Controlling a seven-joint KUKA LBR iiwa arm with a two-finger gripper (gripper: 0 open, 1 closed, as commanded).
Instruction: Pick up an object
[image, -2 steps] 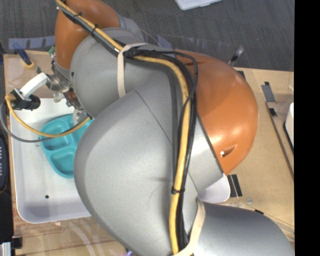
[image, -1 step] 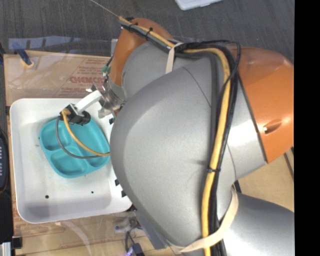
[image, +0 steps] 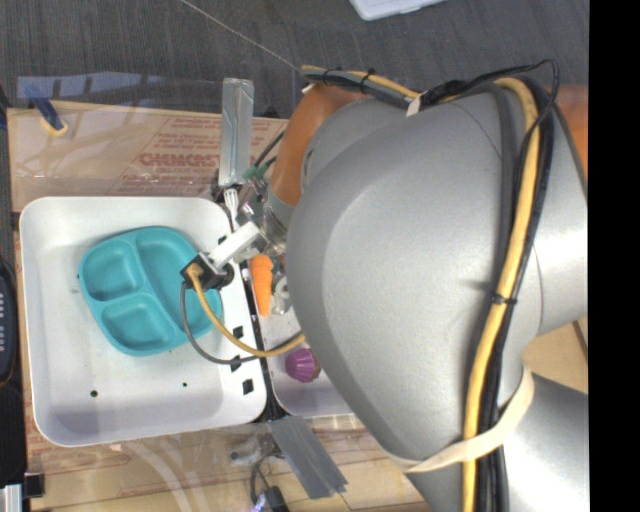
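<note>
A teal divided plate (image: 140, 288) lies in the left white bin (image: 60, 400). An orange carrot-like piece (image: 261, 283) sits at the left edge of the right bin (image: 300, 400), and a purple object (image: 302, 364) lies just below it. My gripper (image: 250, 240) hangs over the divider between the two bins, right above the orange piece and beside the plate's right rim. The big grey arm covers most of the gripper and most of the right bin. Nothing can be seen held in the gripper.
A yellow cable (image: 215, 335) loops from the wrist over the left bin's right side. A white bracket with a black end (image: 215, 260) sticks out toward the plate. A metal bar (image: 237, 130) stands behind the bins, on cardboard.
</note>
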